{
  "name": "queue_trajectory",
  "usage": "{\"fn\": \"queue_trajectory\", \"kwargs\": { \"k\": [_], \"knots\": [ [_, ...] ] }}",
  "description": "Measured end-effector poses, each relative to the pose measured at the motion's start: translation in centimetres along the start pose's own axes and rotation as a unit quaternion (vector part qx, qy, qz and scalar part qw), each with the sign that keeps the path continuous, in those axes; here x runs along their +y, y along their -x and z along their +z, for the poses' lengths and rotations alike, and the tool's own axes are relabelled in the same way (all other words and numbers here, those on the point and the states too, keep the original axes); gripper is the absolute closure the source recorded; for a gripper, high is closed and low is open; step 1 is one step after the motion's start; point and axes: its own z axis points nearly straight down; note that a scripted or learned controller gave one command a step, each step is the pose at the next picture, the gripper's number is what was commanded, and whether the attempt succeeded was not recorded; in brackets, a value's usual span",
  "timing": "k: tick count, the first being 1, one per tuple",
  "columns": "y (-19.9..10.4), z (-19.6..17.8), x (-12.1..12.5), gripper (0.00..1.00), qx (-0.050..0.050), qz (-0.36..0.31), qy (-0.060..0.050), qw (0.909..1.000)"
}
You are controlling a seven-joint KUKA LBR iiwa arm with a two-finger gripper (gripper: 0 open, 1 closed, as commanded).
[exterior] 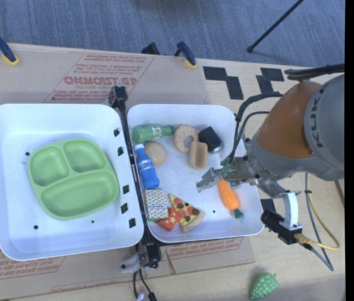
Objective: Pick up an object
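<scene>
We saw the tool [209, 180] low over the right bin [242, 227], near its right wall, at the end of the grey arm [302, 137] with its orange band. Its fingers were too small and blurred for us to tell whether they were spread or pressed together, and we could see nothing between them. Just beside the tool, toward the arm, lay an orange toy carrot [229, 196] on the bin floor. Above the tool sat a tan block [197, 154], a black piece [210, 138] and a ring-shaped doughnut [183, 137]. Farther left we noted a round tan item [156, 153], a green bottle [151, 132] and a blue bottle [146, 167] along the bin's left wall. Below the tool lay a pizza slice [185, 213] and a patterned box [156, 204]. Well beyond, the left bin [7, 168] held a green divided plate [73, 179]. On the desk [227, 274], below the arm, lay green toy grapes [264, 285].
</scene>
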Motion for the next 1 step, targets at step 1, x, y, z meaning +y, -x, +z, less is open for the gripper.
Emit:
{"fn": "queue_trajectory", "kwargs": {
  "k": [1],
  "knots": [
    [4.13,9.2,2.7,0.0,0.001,-0.002,0.003,1.0]
  ]
}}
